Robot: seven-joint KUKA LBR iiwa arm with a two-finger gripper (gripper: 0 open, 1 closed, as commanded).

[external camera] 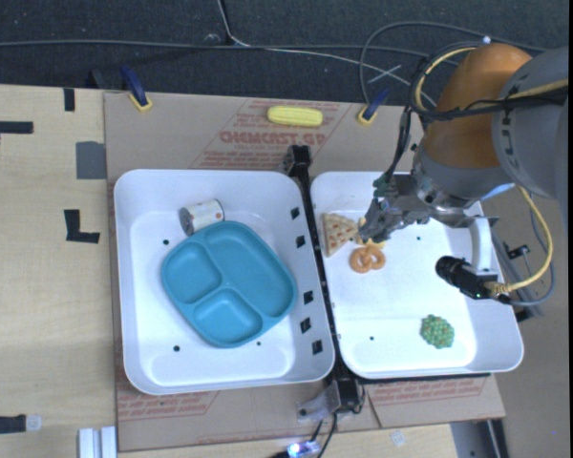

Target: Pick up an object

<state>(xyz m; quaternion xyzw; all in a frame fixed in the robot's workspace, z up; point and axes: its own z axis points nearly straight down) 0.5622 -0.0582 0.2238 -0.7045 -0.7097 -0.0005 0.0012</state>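
Just above pretzel, fingers indistinct.

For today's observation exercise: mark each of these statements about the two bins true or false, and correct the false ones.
1. The blue tray lies in the left bin. True.
2. The pretzel is in the left bin. False: it is in the right bin, just below the end effector.
3. The green ball touches the pretzel. False: they lie well apart.
4. A yellow object lies outside both bins, on the cardboard. True.
5. A small cup lies on its side beside the tray. True.
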